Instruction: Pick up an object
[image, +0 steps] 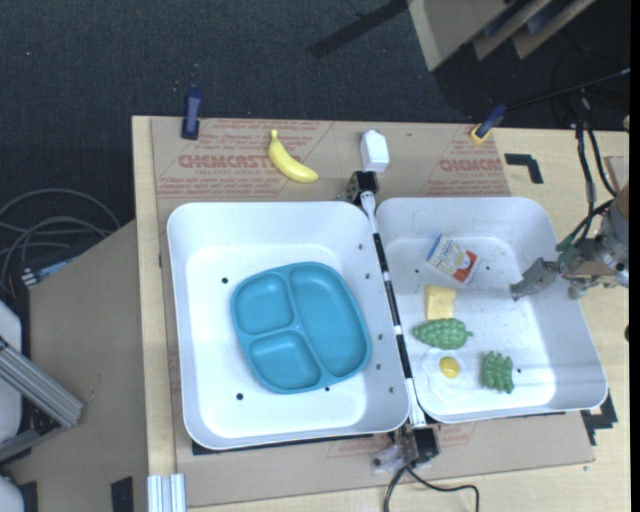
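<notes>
Two shallow white bins sit side by side on a bench covered with brown printed cardboard. The left bin (195, 260) holds a blue three-compartment plate (298, 327), lying flat near the bin's middle, one large section on the right and two smaller ones on the left. The right bin (570, 340) holds all the small candidates for picking: a small white carton with red and blue print (452, 258), tilted, toward the far middle; a yellow cheese-like block (440, 301) just nearer than it; a green knobbly bunch, likely toy grapes (442, 333), touching or just beside the block's near edge; a small yellow round piece (449, 367) near the bunch, close to the bin's near wall; and a green leafy toy vegetable (497, 371) to the right of that. The gripper (530, 282) comes in from the right over the right bin's right side, grey fingers pointing left; nothing sits between them, and whether the jaws are apart or closed cannot be told. It is well apart from the carton and the green items. Outside the bins, a yellow banana (291, 160) lies on the cardboard beyond the left bin, and a white block (375, 150) stands beyond the seam between the bins.
</notes>
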